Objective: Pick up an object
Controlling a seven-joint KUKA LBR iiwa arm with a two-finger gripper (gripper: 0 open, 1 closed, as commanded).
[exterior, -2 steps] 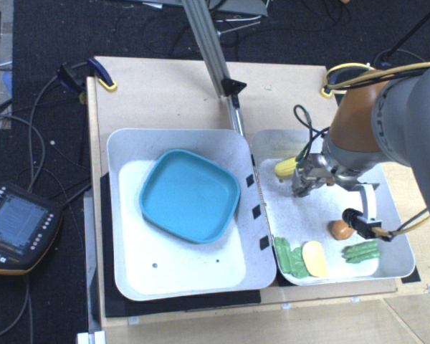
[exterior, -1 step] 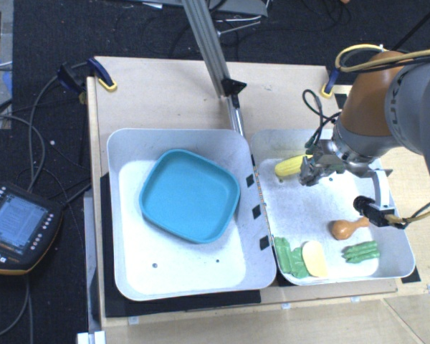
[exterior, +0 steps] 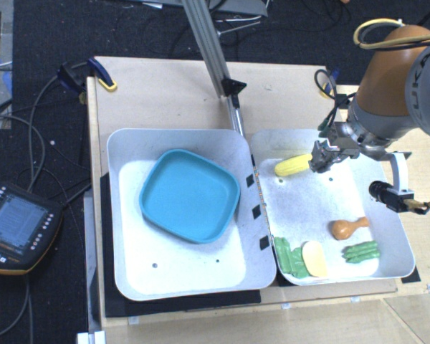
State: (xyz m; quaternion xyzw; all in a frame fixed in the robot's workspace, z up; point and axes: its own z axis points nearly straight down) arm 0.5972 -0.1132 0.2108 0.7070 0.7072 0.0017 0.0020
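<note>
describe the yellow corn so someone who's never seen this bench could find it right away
Look in the right bin, along its far side near the wall shared with the left bin. The corn lies there, right by the gripper. It is the bright yellow, stubby piece, well apart from the items at the bin's near edge.

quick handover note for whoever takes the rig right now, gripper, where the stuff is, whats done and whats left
Gripper: low over the right bin, right beside the yellow corn at the bin's far left; finger state unclear, nothing visibly held.
Right bin near edge: brown drumstick-shaped toy, small green piece, pale yellow piece touching a green leafy piece.
Left bin: blue square plate.
Done: nothing lifted yet.
Left: grasp and lift one object; the corn is nearest.
</note>
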